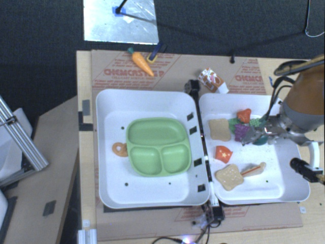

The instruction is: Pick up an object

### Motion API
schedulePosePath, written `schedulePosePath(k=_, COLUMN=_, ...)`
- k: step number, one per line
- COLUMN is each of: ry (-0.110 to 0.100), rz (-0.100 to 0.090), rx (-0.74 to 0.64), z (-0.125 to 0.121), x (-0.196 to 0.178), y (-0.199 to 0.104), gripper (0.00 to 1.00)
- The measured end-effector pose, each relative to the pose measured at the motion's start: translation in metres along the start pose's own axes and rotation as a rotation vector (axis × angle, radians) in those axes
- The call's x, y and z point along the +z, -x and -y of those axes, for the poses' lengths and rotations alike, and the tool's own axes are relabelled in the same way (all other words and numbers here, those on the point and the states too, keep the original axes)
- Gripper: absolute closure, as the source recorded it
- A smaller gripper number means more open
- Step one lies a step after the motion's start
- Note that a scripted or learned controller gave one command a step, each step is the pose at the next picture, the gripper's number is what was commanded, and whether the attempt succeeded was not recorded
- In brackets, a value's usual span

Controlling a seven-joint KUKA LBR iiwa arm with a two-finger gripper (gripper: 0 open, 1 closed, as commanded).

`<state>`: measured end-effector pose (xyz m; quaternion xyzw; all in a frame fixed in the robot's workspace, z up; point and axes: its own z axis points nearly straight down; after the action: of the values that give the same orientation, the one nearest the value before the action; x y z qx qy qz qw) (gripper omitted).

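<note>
Nearest, flat tan toast slice (229,177) in right bin (289,194), beside smooth red wedge (223,153). Above, metal tool (255,135) over bumpy purple grapes (241,131); finger spread impossible to tell.

Purple grapes (241,131) lie in the right bin (289,184), beside a bread slice (220,129) and an orange-red pepper (244,115).

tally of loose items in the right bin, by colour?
Tan: 3 – bread slice, toast slice, stick-shaped piece
Red/orange: 2 – upper piece, lower piece
Purple: 1 – grapes
Green: 1 – small piece
Total: 7; anything under the gripper can't be counted.
</note>
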<state>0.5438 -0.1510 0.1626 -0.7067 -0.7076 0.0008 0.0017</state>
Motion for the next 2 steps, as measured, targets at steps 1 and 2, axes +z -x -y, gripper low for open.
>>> schedulePosePath(k=1, ry=0.000, rz=0.000, rx=0.001, z=0.010, x=0.055, y=-0.001, gripper=0.00)
schedulePosePath(k=2, ry=0.008, rz=0.002, rx=0.002, z=0.009, x=0.076, y=0.000, gripper=0.00)
